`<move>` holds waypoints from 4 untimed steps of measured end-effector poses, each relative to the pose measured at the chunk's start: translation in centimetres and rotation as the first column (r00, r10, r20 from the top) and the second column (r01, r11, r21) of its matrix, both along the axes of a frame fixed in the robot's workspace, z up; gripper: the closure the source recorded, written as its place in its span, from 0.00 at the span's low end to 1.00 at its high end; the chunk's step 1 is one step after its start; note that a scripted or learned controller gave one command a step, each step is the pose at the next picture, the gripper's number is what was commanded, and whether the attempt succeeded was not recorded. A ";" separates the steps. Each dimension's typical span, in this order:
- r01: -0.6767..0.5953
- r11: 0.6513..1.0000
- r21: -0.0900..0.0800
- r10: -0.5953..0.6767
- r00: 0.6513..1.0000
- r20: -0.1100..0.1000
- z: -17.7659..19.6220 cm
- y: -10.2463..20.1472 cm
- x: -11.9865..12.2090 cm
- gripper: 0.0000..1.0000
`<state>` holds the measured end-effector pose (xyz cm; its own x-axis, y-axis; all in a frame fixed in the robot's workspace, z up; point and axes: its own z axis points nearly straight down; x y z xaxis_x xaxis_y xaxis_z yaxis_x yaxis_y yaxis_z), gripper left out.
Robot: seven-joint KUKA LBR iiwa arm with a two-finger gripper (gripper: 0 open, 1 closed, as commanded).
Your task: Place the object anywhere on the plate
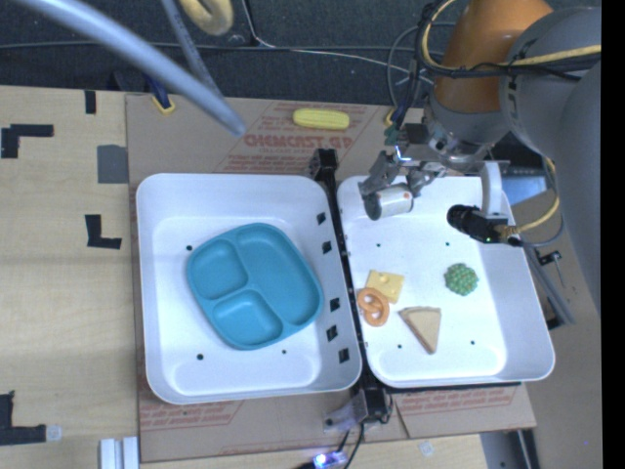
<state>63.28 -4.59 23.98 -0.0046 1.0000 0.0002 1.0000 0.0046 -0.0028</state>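
A blue plate [254, 283] with three compartments lies in the left bin [166, 203]. In the right bin [508, 355] lie a yellow cheese piece [386, 283], an orange pretzel [372, 307], a tan bread wedge [423, 326] and a green broccoli floret [461, 279]. My gripper [389, 192] hangs over the right bin's far left corner, above and apart from all the food pieces. I see nothing gripped under it.
A yellow banana-like toy [320, 118] lies on the cardboard beyond the bins. A black clip strip [332, 252] runs between the two bins. A grey pole [127, 37] crosses the upper left. Cables hang near the arm.
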 end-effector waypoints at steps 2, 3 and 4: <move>-0.001 1.000 0.001 0.001 1.000 0.002 -0.4 11.0 1.8 1.00; 0.000 1.000 0.000 0.000 1.000 0.002 0.1 16.3 2.6 1.00; 0.002 1.000 -0.001 -0.002 1.000 0.001 0.0 16.0 2.6 0.00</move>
